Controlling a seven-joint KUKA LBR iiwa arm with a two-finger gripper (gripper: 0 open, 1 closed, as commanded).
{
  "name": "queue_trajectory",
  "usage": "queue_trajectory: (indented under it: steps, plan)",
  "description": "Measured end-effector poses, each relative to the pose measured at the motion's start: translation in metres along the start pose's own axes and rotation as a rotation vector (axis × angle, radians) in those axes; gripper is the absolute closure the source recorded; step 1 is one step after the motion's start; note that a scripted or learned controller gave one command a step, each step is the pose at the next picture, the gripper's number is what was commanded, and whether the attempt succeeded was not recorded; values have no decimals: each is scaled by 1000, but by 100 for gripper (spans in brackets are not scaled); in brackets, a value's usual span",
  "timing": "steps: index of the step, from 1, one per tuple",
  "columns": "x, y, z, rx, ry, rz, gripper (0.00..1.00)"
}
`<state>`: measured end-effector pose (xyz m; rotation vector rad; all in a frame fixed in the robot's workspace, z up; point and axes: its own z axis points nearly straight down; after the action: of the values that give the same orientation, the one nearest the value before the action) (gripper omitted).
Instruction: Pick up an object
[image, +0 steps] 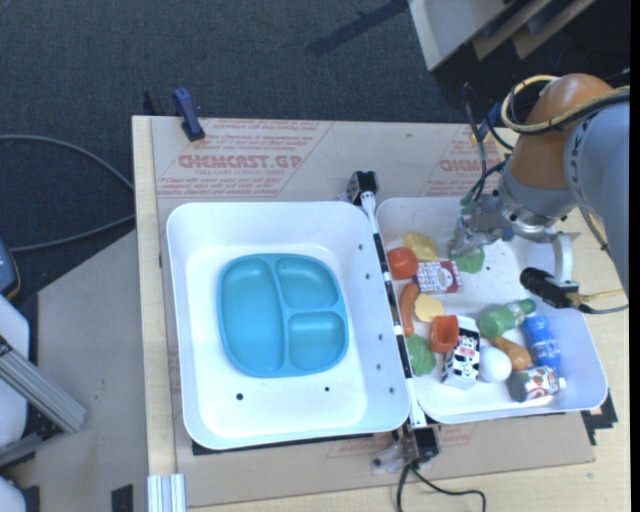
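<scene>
The right bin (590, 372) holds a heap of toy food. My gripper (468, 238) hangs over its back part, just above a small green piece (471, 263) and beside a red and white carton (437, 277). A yellow piece (420, 245) and a red tomato (402, 263) lie to the left of the gripper. Nearer the front are a green bottle (505, 318), a blue can (540, 338), a cow-patterned carton (462, 358) and a white egg (494, 366). Nothing shows as lifted.
The left bin (200, 240) holds a blue divided plate (285, 312). A black clip (363, 184) sits on the ridge between the bins, and a blue clamp (187, 112) at the bench's back left. The grey arm (590, 140) comes in from the right.
</scene>
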<state>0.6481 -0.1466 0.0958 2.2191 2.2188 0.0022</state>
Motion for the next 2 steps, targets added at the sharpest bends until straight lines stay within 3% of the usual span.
queue_trajectory:
  steps: [1,2]
  plan:
    - [0,0,0,0,0,0,0]
    - [0,1,-10,-2,0,0,100]
